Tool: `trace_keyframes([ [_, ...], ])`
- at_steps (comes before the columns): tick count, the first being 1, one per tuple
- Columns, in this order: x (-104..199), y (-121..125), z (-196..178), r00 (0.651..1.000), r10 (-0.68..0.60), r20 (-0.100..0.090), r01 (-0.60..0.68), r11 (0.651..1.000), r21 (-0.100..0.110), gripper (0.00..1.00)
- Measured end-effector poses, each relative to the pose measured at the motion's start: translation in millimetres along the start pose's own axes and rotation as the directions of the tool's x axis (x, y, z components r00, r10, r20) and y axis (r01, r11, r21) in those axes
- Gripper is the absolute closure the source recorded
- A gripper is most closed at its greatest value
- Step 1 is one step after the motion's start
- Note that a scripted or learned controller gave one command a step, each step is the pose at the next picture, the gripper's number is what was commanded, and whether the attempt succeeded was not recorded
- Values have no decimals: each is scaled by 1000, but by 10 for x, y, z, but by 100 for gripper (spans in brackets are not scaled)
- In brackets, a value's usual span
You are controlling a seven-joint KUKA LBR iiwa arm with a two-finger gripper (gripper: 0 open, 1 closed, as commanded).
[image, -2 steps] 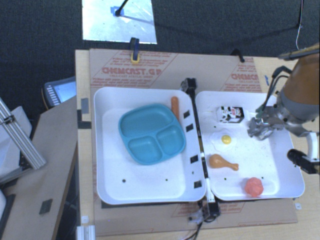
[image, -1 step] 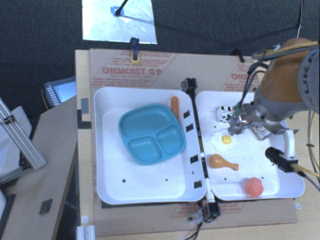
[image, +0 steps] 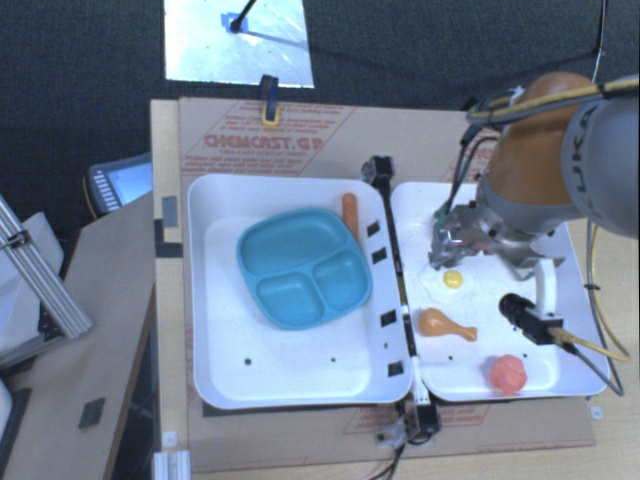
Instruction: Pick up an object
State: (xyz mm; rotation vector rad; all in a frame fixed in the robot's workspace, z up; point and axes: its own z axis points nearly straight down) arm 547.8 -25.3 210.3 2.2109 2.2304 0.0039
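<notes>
— Where's the arm sitting?
— I've got the arm (image: 545,168) coming in from the right, bent over the right bin (image: 460,373), with its wrist pointed down at that bin's upper left part.
— And the left bin?
— The left bin (image: 215,348) holds a blue divided plate (image: 303,266). An orange stick-shaped toy (image: 350,216) lies just beside its upper right edge.
— The claw?
— My gripper (image: 450,253) hangs just above a toy fried egg (image: 452,281). I can't tell from here whether it's apart or together.
— Anything else in there?
— An orange drumstick (image: 446,324) lies just below the egg, and a pink ball (image: 508,373) sits near the lower right corner.
</notes>
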Motion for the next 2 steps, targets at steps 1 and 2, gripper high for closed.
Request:
trace_keyframes([
  [1, 479, 99, -108, 1000, -1, -1, 1, 1000, 0, 100],
  [2, 1085, 97, -205, 1000, -3, -2, 3, 1000, 1, 100],
])
